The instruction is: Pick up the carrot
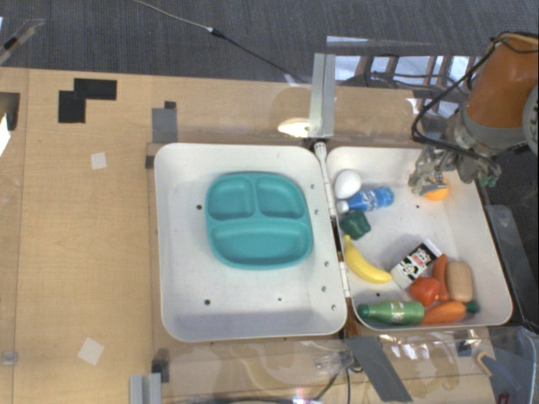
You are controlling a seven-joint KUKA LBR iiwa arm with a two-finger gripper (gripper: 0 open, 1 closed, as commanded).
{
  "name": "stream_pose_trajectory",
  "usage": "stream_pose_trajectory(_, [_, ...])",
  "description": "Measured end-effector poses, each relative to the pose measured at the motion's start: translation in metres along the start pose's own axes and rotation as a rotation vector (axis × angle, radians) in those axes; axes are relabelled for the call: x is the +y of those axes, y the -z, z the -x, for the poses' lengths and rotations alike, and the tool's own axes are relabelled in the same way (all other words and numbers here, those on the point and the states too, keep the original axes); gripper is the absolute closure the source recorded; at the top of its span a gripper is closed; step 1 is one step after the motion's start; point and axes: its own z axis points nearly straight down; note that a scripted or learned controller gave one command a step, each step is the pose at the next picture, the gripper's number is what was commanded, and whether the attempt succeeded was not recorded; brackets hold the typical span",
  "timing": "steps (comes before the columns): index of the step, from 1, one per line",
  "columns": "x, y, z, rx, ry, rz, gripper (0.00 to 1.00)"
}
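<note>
A smooth, tapered orange carrot (445,312) lies in the right bin's (472,217) near corner, beside a glossy green bottle (392,312). The metal hand (431,179) hovers at the far side over a small orange-yellow piece (435,194); I cannot tell how far open it is.

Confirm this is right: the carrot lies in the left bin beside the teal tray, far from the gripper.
Not quite. The camera view shows the carrot in the right bin, at its near edge by the green bottle. The teal tray sits in the left bin, and the gripper is indeed far off.
</note>
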Motion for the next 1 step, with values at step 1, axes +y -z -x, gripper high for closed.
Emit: stream_pose_trajectory(1, [0.0000,-0.0015,-0.0022,0.011,0.000,0.002,0.00])
